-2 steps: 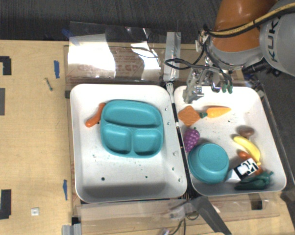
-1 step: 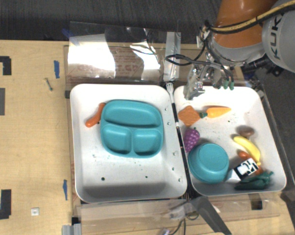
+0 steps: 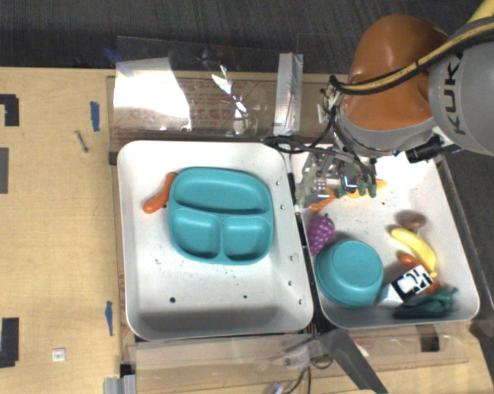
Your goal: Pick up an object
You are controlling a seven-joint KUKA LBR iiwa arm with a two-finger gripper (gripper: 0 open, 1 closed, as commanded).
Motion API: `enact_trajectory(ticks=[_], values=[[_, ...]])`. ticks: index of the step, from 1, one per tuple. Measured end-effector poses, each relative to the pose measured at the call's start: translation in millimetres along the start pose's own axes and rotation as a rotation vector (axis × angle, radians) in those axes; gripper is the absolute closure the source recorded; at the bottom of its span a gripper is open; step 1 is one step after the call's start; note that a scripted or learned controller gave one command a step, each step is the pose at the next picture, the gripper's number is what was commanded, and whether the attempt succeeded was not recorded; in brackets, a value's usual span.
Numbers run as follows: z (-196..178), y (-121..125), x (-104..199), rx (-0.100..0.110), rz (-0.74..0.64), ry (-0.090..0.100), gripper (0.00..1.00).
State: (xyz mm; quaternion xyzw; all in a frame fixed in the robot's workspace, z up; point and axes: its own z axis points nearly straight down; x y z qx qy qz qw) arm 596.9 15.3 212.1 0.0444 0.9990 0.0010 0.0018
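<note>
On my left, the left bin (image 3: 136, 245) holds one teal three-compartment plate (image 3: 221, 214), lying flat in the upper middle, and one orange carrot-like piece (image 3: 157, 197) touching the plate's left edge. There is open white floor below the plate and along the bin's left wall.

The right bin (image 3: 452, 220) is fuller. One bunch of purple grapes (image 3: 320, 232) lies just beside the dividing wall, with one teal bowl (image 3: 349, 272) touching it below. Further right I count one brown rounded piece (image 3: 410, 218), one yellow banana (image 3: 416, 246) under it, a small red-orange bit (image 3: 405, 260) against the banana, one black-and-white block (image 3: 413, 283) and one dark green piece (image 3: 432, 303) in the lower right corner.

My gripper (image 3: 339, 184) hangs over the right bin's upper left corner, close to the dividing wall and above the grapes. Whether my fingers are spread or closed I cannot tell; a small orange-and-green thing (image 3: 367, 188) sits just beside them. Bare floor lies to my right, along the top wall.
</note>
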Motion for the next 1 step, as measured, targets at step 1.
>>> enact_trajectory(ticks=[1], values=[[-13.0, 1.1, -2.3, -0.002, -0.002, -0.01, 1.0]])
